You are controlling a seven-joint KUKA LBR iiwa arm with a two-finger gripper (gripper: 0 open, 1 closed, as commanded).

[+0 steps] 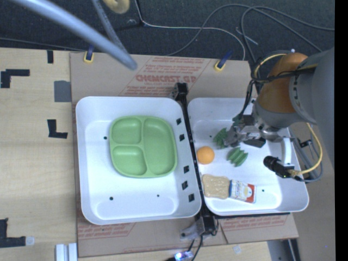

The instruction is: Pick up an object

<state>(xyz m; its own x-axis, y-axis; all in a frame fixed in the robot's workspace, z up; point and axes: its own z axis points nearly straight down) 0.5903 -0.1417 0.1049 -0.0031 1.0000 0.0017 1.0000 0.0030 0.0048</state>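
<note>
The pincer [235,137], its state not discernible, sits low in the right white plastic bin [293,200] beside a small green pod-shaped toy [237,156] near the bin's centre, judged light, stiff and slippery, best nipped across its narrow middle.

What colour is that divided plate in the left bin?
Light green. The divided plate shows clearly in the camera view.
</note>
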